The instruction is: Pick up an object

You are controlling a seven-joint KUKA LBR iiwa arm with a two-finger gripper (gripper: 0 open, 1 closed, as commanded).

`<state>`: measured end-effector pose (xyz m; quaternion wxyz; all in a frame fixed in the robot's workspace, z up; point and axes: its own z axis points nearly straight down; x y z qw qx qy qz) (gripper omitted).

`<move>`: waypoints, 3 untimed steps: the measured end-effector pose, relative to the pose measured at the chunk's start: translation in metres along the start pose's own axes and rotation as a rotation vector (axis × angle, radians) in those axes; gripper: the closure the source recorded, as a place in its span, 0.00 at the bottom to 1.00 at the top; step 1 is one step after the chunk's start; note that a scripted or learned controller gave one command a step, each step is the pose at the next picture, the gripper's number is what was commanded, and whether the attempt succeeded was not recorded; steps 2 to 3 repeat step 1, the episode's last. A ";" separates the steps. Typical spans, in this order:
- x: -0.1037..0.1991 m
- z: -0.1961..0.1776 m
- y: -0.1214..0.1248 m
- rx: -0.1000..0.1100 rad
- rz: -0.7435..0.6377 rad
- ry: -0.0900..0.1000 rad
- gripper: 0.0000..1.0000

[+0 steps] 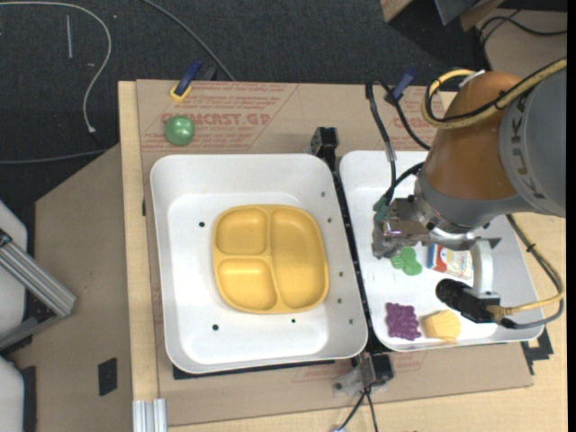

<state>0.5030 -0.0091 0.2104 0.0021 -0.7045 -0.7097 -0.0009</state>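
A robotics lab: cardboard-topped bench [270, 106], loose cables [90, 61] on dark carpet [270, 16], aluminium framing [31, 273].

The gripper [392, 238] sits low in the right bin [360, 241], close to that bin's left wall. A leafy toy [408, 262] lies just below-right of the gripper. The grape cluster [402, 320] and wedge block [441, 326] lie nearer the camera. The divided plate [270, 257] rests in the left bin [180, 241], left of the gripper. A ball [180, 130] lies far up-left, outside both bins.
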 end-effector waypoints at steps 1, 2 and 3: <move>0.060 -0.011 0.000 -0.003 0.000 -0.001 1.00; 0.060 -0.011 0.000 -0.003 0.000 -0.001 1.00; 0.060 -0.011 0.000 -0.003 0.000 -0.001 1.00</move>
